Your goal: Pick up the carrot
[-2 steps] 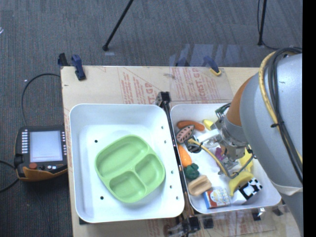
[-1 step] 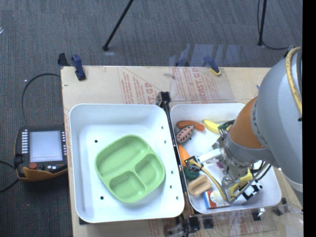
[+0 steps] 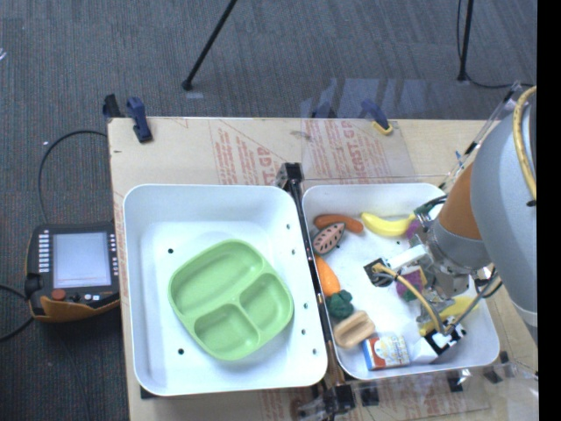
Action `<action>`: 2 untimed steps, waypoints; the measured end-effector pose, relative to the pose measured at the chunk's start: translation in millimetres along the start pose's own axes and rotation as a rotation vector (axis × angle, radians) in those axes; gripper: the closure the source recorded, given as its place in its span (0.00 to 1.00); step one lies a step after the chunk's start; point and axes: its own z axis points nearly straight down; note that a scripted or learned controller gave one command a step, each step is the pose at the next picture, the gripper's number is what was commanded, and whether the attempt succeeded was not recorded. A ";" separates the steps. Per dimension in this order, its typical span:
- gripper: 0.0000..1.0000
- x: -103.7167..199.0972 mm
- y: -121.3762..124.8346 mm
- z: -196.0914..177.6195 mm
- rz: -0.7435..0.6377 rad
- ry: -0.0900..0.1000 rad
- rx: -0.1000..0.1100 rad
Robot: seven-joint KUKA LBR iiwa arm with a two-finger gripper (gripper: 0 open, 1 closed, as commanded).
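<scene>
How far my pincer (image 3: 436,324) is open, or what it holds, I cannot tell; it hangs right of the carrot (image 3: 327,276); a carton (image 3: 388,351) and bun (image 3: 353,328) lie nearer than the carrot; the carrot, by the right bin's (image 3: 368,185) left wall, looks light, stiff and slippery, so I'd grip its orange middle; beyond it lie a sausage (image 3: 339,222) and banana (image 3: 386,225); left of it, a green plate (image 3: 230,298) sits in the other bin (image 3: 210,189).

Dark ribbed floor (image 3: 88,51), perhaps carpet, tripod legs (image 3: 215,38), pale bench top (image 3: 228,143)
</scene>
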 end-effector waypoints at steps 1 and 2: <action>1.00 -1.4 -2.5 -7.3 -0.003 -0.007 0.012; 1.00 -28.8 -50.9 1.2 -0.101 -0.002 0.005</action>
